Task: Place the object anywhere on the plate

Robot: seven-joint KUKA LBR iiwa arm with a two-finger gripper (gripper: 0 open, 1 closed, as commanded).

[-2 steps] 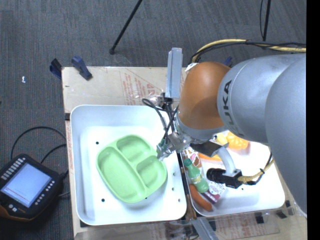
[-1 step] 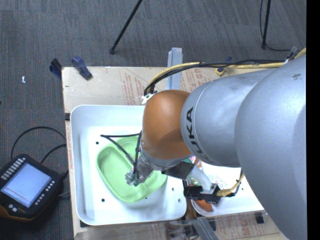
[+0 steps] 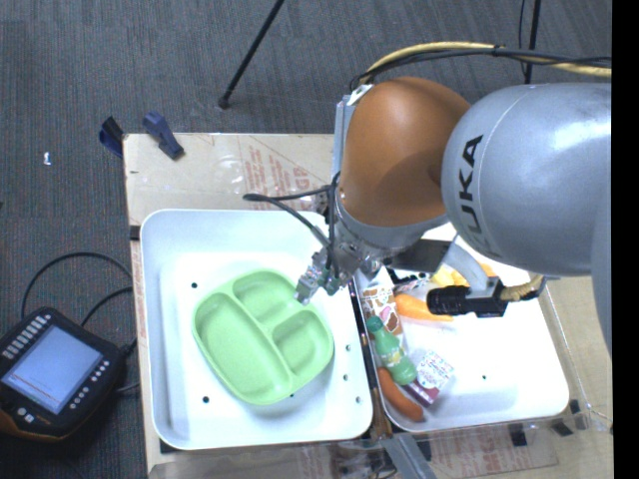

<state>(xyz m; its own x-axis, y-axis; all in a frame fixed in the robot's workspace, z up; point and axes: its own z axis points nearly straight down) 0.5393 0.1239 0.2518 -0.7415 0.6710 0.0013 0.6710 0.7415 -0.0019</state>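
Note:
A pale green plate [image 3: 262, 339] with three compartments lies tilted in the left white bin [image 3: 170, 267]. My gripper [image 3: 312, 285] hangs over the plate's upper right rim, close to the wall between the two bins. The big grey and orange arm hides most of the wrist above it. I cannot make out anything held in the gripper. Loose objects lie in the right bin [image 3: 519, 387]: a green bottle [image 3: 391, 352], a white and red packet [image 3: 433, 375] and a sausage-like piece [image 3: 401, 401].
An orange item [image 3: 411, 310] and a yellow item [image 3: 469, 267] lie further back in the right bin, partly under the arm. A handheld control pendant [image 3: 55, 367] rests on the floor at left. Blue clamps [image 3: 160, 133] sit at the bench's back left corner.

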